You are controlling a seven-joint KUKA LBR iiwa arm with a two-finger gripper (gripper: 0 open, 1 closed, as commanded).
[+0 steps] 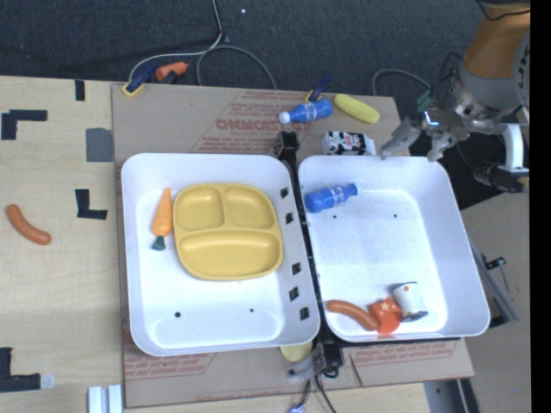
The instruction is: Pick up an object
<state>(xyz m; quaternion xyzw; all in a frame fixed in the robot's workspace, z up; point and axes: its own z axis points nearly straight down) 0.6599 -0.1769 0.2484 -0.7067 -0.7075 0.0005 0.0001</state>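
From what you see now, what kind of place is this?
Probably a robot test bench, not a kitchen: two white bins on marked cardboard hold toy food like a plastic carrot, and a grey arm reaches in.

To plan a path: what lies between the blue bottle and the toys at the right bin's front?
In the camera view, only bare white floor of the right bin separates the blue bottle from the front toys.

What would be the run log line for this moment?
gripper: open, holds nothing | position: above right bin far edge | blue bottle: lying in right bin

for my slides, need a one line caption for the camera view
Open gripper above the right bin's far edge; blue bottle inside, yellow plate in left bin.
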